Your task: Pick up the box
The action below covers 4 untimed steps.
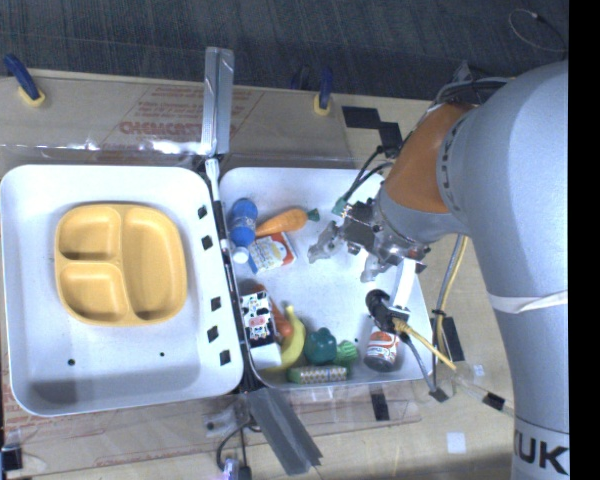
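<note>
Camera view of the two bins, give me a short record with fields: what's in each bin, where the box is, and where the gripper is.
left bin: yellow divided plastic tray
right bin: orange carrot, blue bottle, yellow banana, green toy, small jar
box: black-and-white printed carton, against the bin's left wall, beside the banana
gripper: over the right bin, apart from the box

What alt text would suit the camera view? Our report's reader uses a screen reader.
A grey robot arm's claw hangs over the right bin, apart from a cow-print box standing at its left wall beside a banana, carrot and blue bottle. The left bin holds a yellow divided tray.
</note>
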Motion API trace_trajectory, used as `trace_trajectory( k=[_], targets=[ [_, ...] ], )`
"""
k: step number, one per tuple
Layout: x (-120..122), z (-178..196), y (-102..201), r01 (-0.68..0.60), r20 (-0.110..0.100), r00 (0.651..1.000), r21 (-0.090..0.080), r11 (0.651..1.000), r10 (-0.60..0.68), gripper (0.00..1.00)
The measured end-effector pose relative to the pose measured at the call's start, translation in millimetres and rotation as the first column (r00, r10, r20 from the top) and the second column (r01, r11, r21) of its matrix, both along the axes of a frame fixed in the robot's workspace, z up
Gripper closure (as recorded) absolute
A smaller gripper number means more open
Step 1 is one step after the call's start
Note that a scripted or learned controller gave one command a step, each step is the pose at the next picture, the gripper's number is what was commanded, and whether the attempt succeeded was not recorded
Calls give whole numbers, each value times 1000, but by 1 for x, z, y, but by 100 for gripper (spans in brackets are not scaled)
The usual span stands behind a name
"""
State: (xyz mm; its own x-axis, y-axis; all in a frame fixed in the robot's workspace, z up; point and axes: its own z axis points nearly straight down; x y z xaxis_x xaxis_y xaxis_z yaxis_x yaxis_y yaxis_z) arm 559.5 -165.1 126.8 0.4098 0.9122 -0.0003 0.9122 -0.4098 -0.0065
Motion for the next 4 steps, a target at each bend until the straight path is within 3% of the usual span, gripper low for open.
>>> trace_trajectory(
  k=[1,2,3,4],
  targets=[
    [22,-4,2,-40,4,999,-1,999,40,0],
    [36,-30,69,16,11,1000,-3,1000,-16,0],
    [37,-20,71,9,12,1000,1,1000,-9,100],
    [-17,-36,45,-262,1,965,1,965,262,100]
  ],
)
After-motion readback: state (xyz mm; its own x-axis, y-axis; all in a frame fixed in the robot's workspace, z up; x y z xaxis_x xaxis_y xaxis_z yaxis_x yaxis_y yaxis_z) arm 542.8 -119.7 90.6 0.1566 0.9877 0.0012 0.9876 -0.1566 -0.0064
